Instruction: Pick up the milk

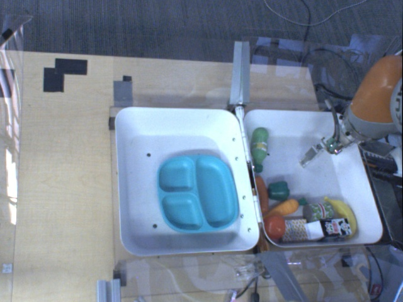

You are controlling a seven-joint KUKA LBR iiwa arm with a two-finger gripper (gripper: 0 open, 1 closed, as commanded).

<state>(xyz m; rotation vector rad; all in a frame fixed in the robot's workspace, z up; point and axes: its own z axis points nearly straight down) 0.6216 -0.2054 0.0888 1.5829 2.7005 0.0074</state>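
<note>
A small black-and-white milk carton (pixel 337 228) lies on its side, long axis left to right, at the near edge of the right white bin (pixel 352 168), beside a yellow banana (pixel 343 211). The claw (pixel 318 151) hovers above, toward the far side; whether it is open I cannot tell. The left white bin (pixel 135 168) holds a blue divided plate (pixel 198 190).

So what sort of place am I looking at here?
Probably a robotics lab bench: two shallow white bins, plastic toy food such as a yellow banana, and a grey, orange-banded robot arm reaching in.

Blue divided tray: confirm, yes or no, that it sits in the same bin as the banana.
No: the blue divided tray lies in the left bin, while the banana lies in the right bin.
</note>
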